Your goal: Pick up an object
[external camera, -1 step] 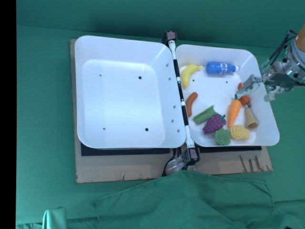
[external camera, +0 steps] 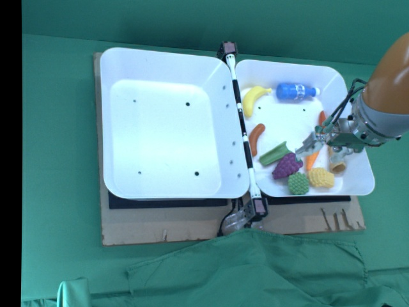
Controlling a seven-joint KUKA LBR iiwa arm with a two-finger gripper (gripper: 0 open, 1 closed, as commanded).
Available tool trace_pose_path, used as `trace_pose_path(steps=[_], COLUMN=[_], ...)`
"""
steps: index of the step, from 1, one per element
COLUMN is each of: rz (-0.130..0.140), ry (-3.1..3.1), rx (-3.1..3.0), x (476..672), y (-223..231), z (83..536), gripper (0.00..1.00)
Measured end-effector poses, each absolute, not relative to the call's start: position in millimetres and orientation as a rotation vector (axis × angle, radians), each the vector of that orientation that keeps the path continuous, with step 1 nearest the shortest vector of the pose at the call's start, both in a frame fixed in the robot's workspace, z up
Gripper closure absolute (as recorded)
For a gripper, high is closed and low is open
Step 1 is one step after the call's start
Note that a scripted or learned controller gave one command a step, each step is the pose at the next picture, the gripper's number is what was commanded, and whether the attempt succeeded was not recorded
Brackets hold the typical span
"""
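Observation:
The right bin (external camera: 358, 183) holds several toy foods. A yellow banana (external camera: 254, 98) and a blue bottle (external camera: 295, 92) lie at its far side. A red sausage (external camera: 256, 137) lies near the divider. Toward the front sit a green pepper strip (external camera: 275, 153), purple grapes (external camera: 287, 165), a green round fruit (external camera: 298, 183), yellow corn (external camera: 321, 178), an orange carrot (external camera: 311, 161) and a beige piece (external camera: 337, 165). My gripper (external camera: 309, 145) hangs low over the carrot and the pepper strip, open, with nothing between its fingers. A red piece (external camera: 322, 117) is partly hidden behind the wrist.
The left bin (external camera: 121, 69) lies beside the right one, with a black-and-white hinge bar (external camera: 239, 117) between them. Both rest on cardboard (external camera: 160, 232) over green cloth. A fold of cloth (external camera: 255, 267) lies in front.

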State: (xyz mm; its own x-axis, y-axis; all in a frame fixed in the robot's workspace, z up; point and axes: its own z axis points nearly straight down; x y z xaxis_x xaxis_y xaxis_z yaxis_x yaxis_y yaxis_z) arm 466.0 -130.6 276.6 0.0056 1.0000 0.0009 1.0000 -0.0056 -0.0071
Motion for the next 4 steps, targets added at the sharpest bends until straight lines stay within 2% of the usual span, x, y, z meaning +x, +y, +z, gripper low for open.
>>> trace_pose_path(steps=[1, 2, 3, 4], rz=[-0.004, -0.015, -0.005, -0.013], ry=[-2.215, -2.226, -2.225, -2.228], rx=[-2.227, -2.232, -2.229, -2.234], x=[468.0, 470.8, 508.8, 551.6], y=[-133.4, -126.0, -126.5, -142.7], z=[216.6, 212.3, 216.5, 184.8], gripper=[0.0, 0.0, 0.0, 0.0])
